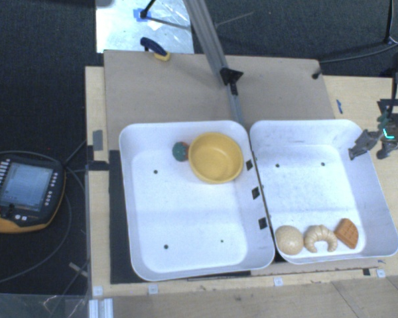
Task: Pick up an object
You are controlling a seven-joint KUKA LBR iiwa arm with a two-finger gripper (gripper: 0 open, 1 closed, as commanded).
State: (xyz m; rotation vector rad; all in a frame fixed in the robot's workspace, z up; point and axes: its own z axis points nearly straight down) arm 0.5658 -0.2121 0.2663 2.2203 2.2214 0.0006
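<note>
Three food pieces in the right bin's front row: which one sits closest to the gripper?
The flat orange waffle piece, rightmost of the row. The croissant and the round bun lie further left, away from the gripper at the bin's right rim.

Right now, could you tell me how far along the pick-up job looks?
Nothing looks picked yet. The gripper sits at the right bin's far right rim with nothing visible between its fingers. The bread roll, croissant and waffle piece lie along that bin's near edge; the yellow bowl and small green ball sit in the left bin. Reaching, grasping and lifting all remain.
</note>
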